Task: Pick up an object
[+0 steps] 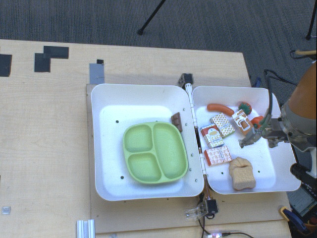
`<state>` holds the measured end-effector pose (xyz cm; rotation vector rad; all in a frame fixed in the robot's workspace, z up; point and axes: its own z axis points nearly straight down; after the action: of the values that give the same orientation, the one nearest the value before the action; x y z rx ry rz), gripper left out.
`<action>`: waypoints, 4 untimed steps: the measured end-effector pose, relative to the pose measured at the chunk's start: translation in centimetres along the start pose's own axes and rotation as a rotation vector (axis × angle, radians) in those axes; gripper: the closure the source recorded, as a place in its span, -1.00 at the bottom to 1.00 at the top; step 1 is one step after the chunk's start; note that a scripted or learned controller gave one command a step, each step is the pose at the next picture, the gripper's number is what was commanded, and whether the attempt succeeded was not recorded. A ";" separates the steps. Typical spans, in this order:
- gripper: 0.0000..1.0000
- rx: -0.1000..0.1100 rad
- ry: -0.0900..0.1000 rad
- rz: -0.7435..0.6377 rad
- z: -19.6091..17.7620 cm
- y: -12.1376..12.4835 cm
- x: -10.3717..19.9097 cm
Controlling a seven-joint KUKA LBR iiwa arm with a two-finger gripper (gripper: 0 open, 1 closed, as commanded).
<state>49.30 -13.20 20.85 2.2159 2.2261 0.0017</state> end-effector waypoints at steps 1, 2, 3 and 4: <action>-1.00 -0.010 -0.002 0.003 10.9 2.5 1.4; -1.00 -0.024 -0.009 0.007 11.8 0.0 4.1; 1.00 -0.027 -0.001 0.002 10.5 0.3 4.5; -1.00 -0.027 -0.002 0.003 10.6 0.3 4.4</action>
<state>49.62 -8.76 10.30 2.2044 2.2086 0.0299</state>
